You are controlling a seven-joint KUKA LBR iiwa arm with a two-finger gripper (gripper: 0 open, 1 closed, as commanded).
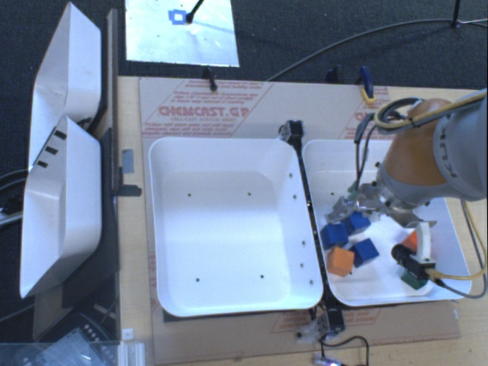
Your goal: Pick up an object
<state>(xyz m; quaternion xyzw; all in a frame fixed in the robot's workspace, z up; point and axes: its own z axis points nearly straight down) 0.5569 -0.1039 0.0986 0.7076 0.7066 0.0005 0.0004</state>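
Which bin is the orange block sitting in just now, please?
In the right bin: the orange block lies on its floor beside blue blocks, near the front wall.

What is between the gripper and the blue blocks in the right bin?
Nothing visible. The gripper hangs directly over the blue blocks in the right bin; the orange block lies beside them, not between.

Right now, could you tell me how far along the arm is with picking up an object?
Done so far: the arm has reached into the right bin, and its gripper is low over the pile, right by a blue block. In hand: nothing can be seen lifted; the blue blocks and the orange block lie on the bin floor. Left: closing on a piece and raising it.
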